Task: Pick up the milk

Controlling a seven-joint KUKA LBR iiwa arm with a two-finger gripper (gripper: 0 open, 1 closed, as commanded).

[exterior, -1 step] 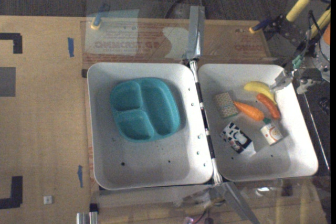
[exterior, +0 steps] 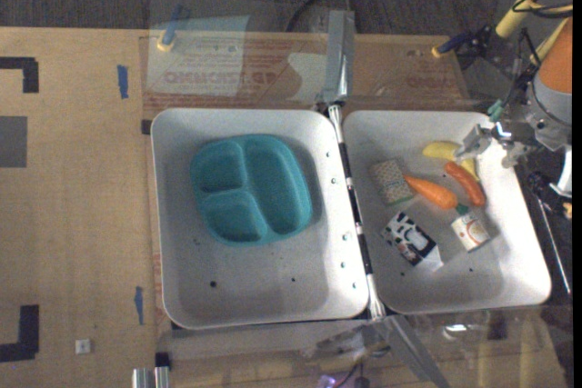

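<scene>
The milk (exterior: 411, 239) is a small carton with a black-and-white cow pattern. It lies flat in the lower middle of the right bin (exterior: 509, 286). My gripper (exterior: 491, 146) hangs over that bin's upper right corner, well above and to the right of the carton. Its fingers (exterior: 474, 141) are open, with nothing held between them. A yellow banana (exterior: 443, 150) lies just to the left of the fingers.
Two orange carrots (exterior: 432, 192) (exterior: 466, 183), a speckled tan packet (exterior: 391, 180) and a small white bottle with a green cap (exterior: 469, 230) surround the milk. A teal divided plate (exterior: 252, 188) sits in the left bin (exterior: 182, 286). A metal divider (exterior: 344, 195) separates the bins.
</scene>
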